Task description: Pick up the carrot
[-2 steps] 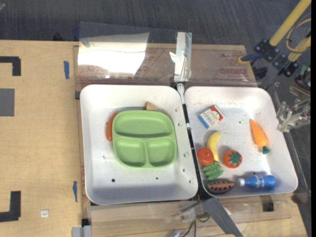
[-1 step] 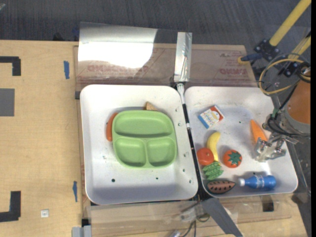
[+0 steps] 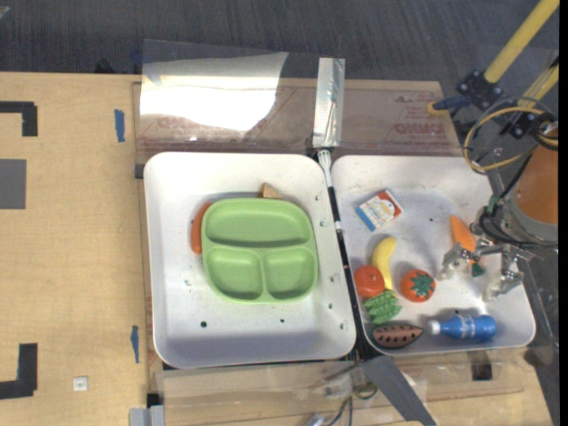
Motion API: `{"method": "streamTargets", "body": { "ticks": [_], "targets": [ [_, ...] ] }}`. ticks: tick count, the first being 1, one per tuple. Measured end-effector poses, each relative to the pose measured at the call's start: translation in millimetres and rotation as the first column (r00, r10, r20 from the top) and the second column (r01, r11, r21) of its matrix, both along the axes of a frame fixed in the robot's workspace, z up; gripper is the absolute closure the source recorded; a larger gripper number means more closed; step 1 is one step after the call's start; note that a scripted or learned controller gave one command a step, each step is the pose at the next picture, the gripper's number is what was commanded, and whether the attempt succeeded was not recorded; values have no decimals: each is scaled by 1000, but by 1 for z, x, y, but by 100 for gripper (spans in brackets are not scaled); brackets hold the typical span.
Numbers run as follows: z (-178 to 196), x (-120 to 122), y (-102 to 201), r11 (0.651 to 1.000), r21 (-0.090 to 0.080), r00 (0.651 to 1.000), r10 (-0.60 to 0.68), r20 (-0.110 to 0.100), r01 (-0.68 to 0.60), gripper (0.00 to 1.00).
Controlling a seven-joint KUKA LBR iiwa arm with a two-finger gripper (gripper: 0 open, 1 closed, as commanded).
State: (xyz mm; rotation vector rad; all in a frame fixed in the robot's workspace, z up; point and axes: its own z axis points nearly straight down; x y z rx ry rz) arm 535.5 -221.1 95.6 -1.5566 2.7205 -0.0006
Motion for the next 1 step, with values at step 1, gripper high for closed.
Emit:
{"method": "streamTargets", "body": {
  "ticks": [1],
  "targets": [
    [-6, 13, 32, 997, -6, 997, 73, 2, -73, 0]
  ]
}}
